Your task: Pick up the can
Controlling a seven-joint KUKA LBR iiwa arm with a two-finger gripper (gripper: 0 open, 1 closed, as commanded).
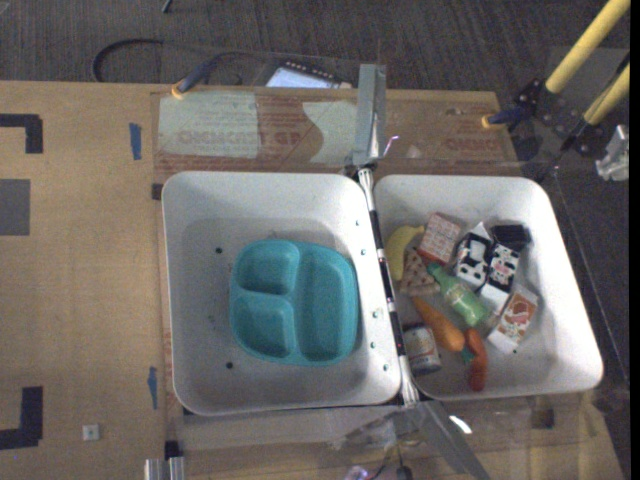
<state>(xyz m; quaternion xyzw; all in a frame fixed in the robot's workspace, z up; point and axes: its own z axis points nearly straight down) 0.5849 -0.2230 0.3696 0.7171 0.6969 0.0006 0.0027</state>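
The light is soft and even; the white bins glare slightly, and the whole picture is a little blurred.

Two smooth white plastic bins sit on a matt, cardboard-brown worktop marked with dark tape. The left bin holds a glossy teal plastic divided tray. In the right bin, a small can shows a dull metal rim and a printed paper label, beside plastic-looking toy foods: a smooth orange carrot, a yellow banana and printed cartons, one cow-patterned. Rough grey carpet covers the floor beyond.
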